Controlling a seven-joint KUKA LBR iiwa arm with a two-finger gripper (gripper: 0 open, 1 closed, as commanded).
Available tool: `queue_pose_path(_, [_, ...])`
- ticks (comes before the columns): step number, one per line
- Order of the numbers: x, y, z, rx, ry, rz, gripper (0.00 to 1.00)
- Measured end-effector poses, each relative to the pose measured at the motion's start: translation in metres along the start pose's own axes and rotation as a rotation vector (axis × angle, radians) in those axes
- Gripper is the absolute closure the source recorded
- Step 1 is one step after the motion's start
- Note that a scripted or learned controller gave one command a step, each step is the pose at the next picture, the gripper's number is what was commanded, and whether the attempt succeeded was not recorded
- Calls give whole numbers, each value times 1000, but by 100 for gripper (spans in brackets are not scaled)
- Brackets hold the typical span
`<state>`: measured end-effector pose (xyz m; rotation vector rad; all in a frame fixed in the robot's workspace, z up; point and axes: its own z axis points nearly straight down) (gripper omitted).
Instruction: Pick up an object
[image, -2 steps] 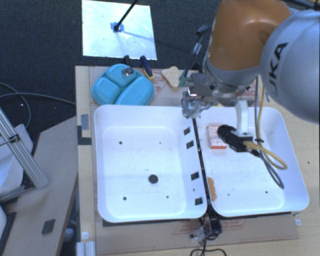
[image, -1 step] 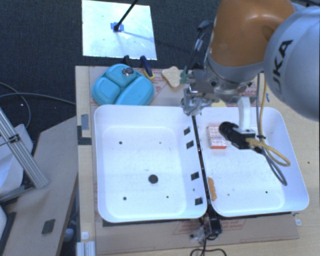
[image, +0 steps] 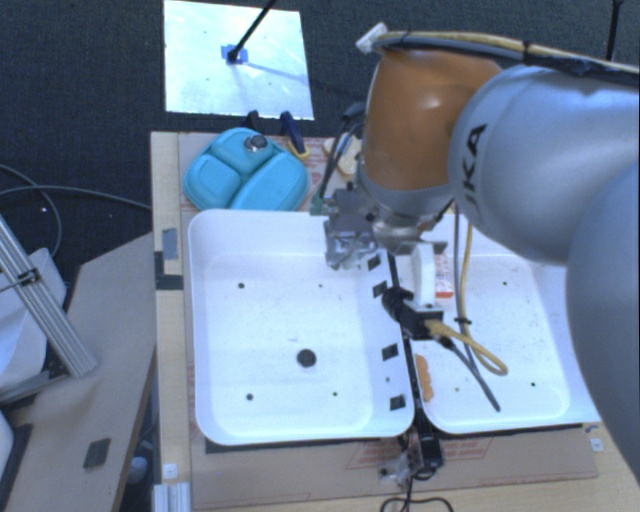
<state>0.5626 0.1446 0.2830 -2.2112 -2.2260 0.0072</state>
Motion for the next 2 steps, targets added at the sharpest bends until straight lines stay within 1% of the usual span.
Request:
queue_pose_path(1, [0, -80, 29, 2, 0, 5, 100])
queue_pose_path(2, [-67, -57, -10, -12, -1, 12, 100])
